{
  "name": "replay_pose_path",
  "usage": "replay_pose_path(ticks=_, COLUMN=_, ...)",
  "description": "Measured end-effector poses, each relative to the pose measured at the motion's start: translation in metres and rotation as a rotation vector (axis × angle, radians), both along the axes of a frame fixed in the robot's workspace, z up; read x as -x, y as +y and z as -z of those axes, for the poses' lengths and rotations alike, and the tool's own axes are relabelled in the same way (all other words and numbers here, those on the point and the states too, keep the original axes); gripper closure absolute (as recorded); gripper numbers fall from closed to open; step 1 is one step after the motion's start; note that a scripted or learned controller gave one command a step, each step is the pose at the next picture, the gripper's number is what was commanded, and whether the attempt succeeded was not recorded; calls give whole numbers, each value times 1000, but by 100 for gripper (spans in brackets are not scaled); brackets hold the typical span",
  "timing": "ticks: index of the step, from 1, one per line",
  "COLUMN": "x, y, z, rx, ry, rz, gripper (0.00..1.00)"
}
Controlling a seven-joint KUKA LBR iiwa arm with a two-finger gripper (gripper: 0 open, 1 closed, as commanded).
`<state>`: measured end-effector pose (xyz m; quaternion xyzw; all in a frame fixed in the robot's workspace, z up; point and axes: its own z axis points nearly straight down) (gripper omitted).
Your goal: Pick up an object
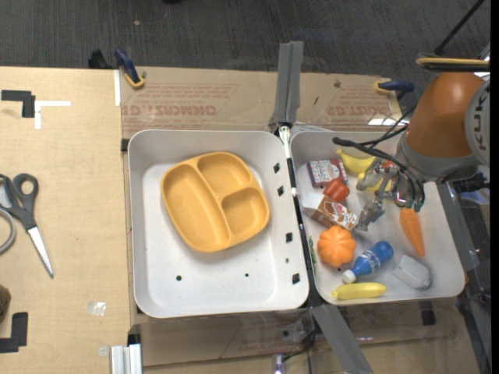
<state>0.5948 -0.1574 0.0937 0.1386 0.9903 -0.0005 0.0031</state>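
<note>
Counter is pale wood on the left, with cardboard sheeting under and behind the two white bins. Dark carpet-like floor beyond the far edge. Scissors lie on the wood well left of the bins; blue clamps pin the cardboard at the far corners.

Left bin holds a yellow divided plate, sitting toward the far-left, with bare white floor along the near and right sides.

Right bin is the crowded one. My hand is down inside it, about centre, fingers pointing toward the near-left. Can't tell whether the fingers are apart or together: cables and the wrist block the view. Nothing visibly between them.

Things around my hand:
- small red-and-white carton just left of the fingertips, looks touching or nearly
- orange pumpkin-shaped toy near-left of it
- blue bottle just nearer than my hand
- yellow banana-like piece against the near wall
- carrot to the right, beside the right wall
- pale grey block in the near-right corner
- purple-and-white packet, red piece and a yellow item at the far side

Open room in the right bin is tight: only a small bare patch between the carrot and my hand.
</note>
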Motion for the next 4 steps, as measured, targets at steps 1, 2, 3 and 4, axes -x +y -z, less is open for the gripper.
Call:
replay_pose_path(ticks=1, x=-34, y=49, z=0, rx=-1, ry=0, rz=147, gripper=0)
replay_pose_path(ticks=2, x=-54, y=26, z=0, rx=0, ry=4, rz=131, gripper=0)
replay_pose_path(ticks=3, x=-55, y=27, z=-11, rx=2, ry=-3, rz=128, gripper=100)
replay_pose_path(ticks=4, x=26, y=57, z=2, rx=-2, ry=4, rz=187, gripper=100)
